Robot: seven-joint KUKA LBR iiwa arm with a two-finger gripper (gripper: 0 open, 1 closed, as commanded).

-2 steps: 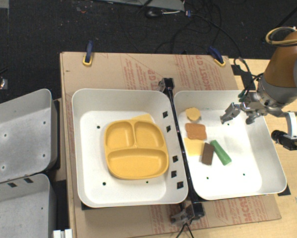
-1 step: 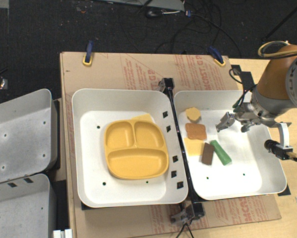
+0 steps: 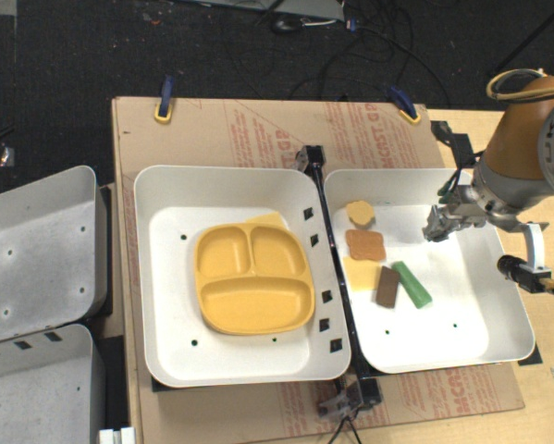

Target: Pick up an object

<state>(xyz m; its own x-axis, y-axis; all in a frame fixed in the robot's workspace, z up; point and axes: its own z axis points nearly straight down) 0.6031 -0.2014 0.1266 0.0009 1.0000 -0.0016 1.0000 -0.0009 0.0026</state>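
Note:
In the right bin (image 3: 461,340) lie a small round tan piece (image 3: 360,214), a brown square piece (image 3: 365,245), a pale yellow flat piece (image 3: 358,273), a dark brown bar (image 3: 387,287) and a green bar (image 3: 411,284). They cluster along the bin's left side. My gripper (image 3: 438,227) hangs over the upper right part of that bin, to the right of the cluster and apart from every piece. Nothing shows between its tips.
The left bin (image 3: 161,248) holds a yellow compartment tray (image 3: 254,278). A black divider (image 3: 328,248) runs between the two bins. Blue and yellow clamps (image 3: 165,103) hold the cardboard base at the back. Grey metal panels (image 3: 36,248) lie off the bench to the left.

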